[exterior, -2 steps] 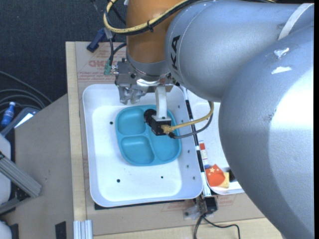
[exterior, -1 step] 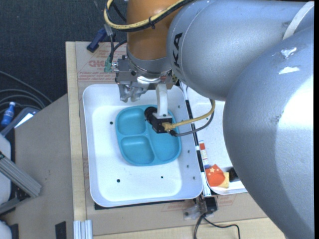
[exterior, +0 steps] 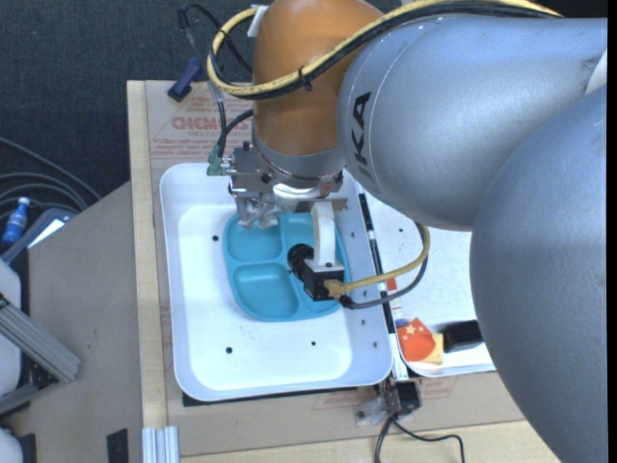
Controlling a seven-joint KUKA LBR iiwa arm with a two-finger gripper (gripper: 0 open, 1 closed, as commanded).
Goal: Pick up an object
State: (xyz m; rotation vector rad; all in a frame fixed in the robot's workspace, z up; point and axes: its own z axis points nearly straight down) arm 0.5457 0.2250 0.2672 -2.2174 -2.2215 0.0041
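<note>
A blue divided tray (exterior: 260,292) lies in the middle of the left white bin (exterior: 193,258). My gripper (exterior: 255,216) hangs low over the tray's far left corner, at or just above its rim. The wrist and the big grey arm hide the tray's right side. In the right bin, near its front edge, a red-orange object with a white star (exterior: 416,340) lies beside a small black block (exterior: 463,336). A yellow piece (exterior: 431,359) peeks out under the red one.
The right bin (exterior: 405,234) is mostly hidden beneath the arm. A metal divider (exterior: 371,258) runs between the two bins. White floor of the left bin shows in front of and left of the tray. Cables lie beyond the bench's left edge.
</note>
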